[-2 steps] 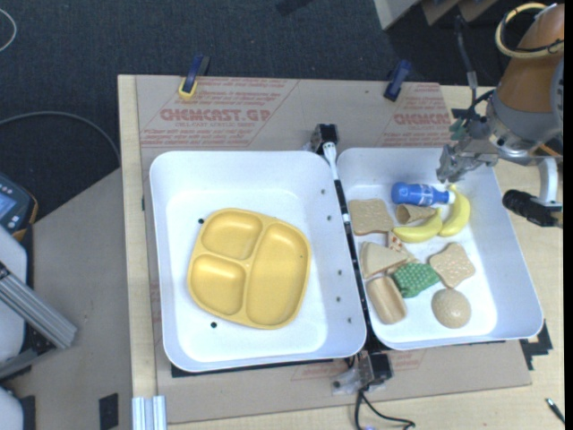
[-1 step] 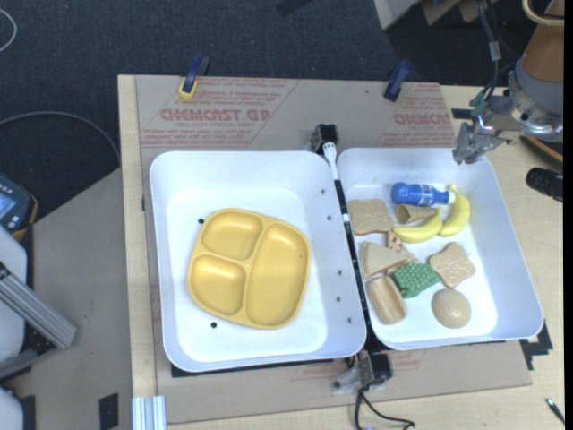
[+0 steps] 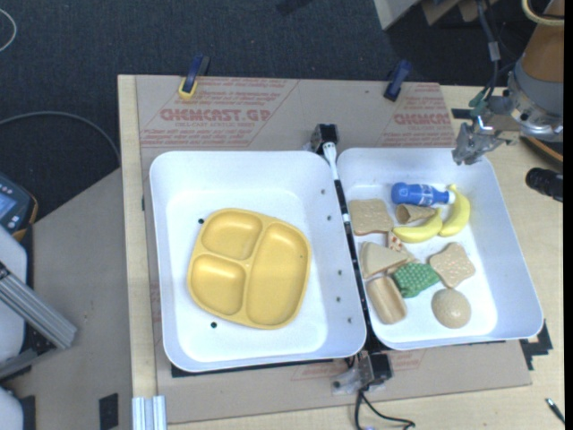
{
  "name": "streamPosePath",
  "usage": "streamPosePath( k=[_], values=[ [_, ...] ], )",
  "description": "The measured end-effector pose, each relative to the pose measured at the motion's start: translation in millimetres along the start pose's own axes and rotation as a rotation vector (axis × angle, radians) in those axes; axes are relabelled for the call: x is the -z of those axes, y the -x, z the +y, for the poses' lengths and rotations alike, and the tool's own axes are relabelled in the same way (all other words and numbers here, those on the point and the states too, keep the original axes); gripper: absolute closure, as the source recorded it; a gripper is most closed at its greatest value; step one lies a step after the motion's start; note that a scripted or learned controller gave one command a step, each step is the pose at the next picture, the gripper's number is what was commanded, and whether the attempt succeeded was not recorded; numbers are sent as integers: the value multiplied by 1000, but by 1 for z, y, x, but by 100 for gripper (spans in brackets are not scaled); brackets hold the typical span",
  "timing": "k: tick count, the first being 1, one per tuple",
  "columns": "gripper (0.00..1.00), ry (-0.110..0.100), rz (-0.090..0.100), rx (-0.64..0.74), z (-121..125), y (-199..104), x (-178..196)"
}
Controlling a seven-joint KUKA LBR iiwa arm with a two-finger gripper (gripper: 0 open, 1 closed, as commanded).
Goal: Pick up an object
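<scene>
Objects for picking lie grouped in the right bin [image 3: 515, 267], which sits edge to edge with the left bin [image 3: 170, 240] on the bench [image 3: 269, 115]. At the top of the group, a blue bottle [image 3: 419, 193] with a white cap lies on its side, and a yellow banana [image 3: 440, 222] curves just below and to the right of it, touching or nearly touching it. A tan bread slice [image 3: 367, 216] lies to the left of the banana, near the wall shared by the two bins. Below it sits a tan wedge-shaped piece [image 3: 383, 259], and beneath that a tan cylindrical piece [image 3: 387, 300]. A green textured item [image 3: 414, 279] rests between the cylindrical piece and a tan cracker-like square [image 3: 452, 264]. A round tan ball-like item [image 3: 450, 307] lies at the lower right of the group. The left bin holds a yellow divided plate [image 3: 249, 267] with three compartments, set roughly in the middle of the bin. The pincer [image 3: 470, 150] hangs over the upper right rim of the right bin, apart from every object in it and above and to the right of the blue bottle. Nothing is visible between its fingers; whether they are spread or pressed together cannot be determined at this resolution. Two blue clamps [image 3: 192, 77] grip the far edge of the bench.
</scene>
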State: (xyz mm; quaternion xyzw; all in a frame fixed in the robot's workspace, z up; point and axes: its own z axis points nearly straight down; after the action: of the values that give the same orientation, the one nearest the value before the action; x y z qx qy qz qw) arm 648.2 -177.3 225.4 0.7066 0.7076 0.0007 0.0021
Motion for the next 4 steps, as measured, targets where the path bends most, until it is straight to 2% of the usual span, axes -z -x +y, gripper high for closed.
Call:
streamPosePath(
  k=[2,3,4],
  values=[
    [100,-8,4,0,-68,-64,14],
    [100,-9,4,0,-103,-104,-4],
    [100,-8,3,0,-121,-133,-7]
  ],
)
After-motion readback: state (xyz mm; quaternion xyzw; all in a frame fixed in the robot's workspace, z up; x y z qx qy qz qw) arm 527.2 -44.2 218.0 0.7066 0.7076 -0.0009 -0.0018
